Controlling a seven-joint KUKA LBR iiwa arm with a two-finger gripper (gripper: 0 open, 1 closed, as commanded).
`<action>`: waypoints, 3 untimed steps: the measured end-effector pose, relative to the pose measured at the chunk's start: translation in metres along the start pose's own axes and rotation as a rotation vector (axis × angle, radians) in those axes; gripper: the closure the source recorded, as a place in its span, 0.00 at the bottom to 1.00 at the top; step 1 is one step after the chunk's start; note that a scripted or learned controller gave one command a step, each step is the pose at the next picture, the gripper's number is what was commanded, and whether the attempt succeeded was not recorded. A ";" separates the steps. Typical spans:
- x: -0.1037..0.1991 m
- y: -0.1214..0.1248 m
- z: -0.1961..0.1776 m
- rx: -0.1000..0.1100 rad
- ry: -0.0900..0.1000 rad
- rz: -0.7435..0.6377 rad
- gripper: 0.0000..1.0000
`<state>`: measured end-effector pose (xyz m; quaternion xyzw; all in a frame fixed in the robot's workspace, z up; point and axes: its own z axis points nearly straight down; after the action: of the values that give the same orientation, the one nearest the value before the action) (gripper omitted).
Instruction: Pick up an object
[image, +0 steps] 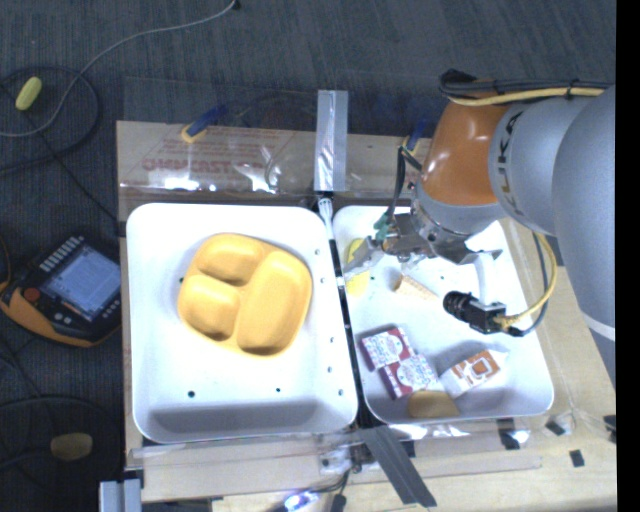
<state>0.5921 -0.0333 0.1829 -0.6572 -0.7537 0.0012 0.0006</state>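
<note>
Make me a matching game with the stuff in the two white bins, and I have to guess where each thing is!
Things:
1. big yellow lumpy thing
2. red and white packets
3. orange and white box
4. gripper

Places:
A. top of the right bin, beside something yellow
B. middle of the left bin
C. lower right part of the right bin
D. lower left part of the right bin

Pairs: 1-B, 2-D, 3-C, 4-A

Tool (392, 238) fingers hidden by wrist.
</note>
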 end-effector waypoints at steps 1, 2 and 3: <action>-0.067 -0.013 0.045 0.001 0.000 -0.038 0.00; -0.095 0.014 0.093 -0.011 -0.002 -0.120 0.00; -0.095 0.015 0.083 -0.015 -0.002 -0.119 1.00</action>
<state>0.6199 -0.1252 0.1003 -0.6111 -0.7915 -0.0038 -0.0048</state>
